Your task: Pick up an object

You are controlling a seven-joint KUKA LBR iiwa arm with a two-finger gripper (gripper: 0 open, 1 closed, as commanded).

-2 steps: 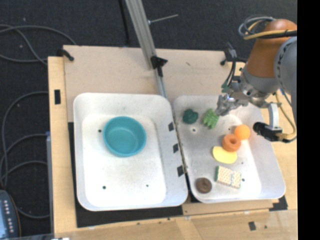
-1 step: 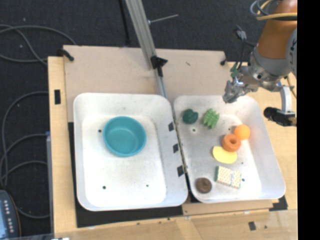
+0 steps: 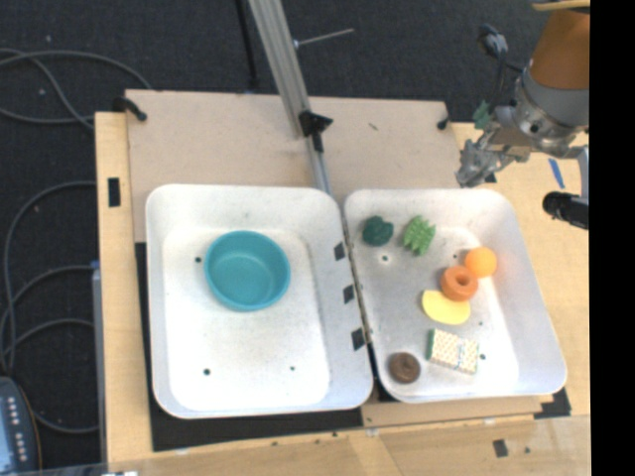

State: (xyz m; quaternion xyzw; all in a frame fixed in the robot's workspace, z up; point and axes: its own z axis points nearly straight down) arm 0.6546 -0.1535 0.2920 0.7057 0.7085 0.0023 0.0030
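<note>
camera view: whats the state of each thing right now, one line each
teal bowl: upright in the left bin, alone
orange ball: touching the orange ring
yellow piece: lying flat, just below the ring
brown disc: lying flat
claw: above the right bin's far rim, holding nothing seen
</note>
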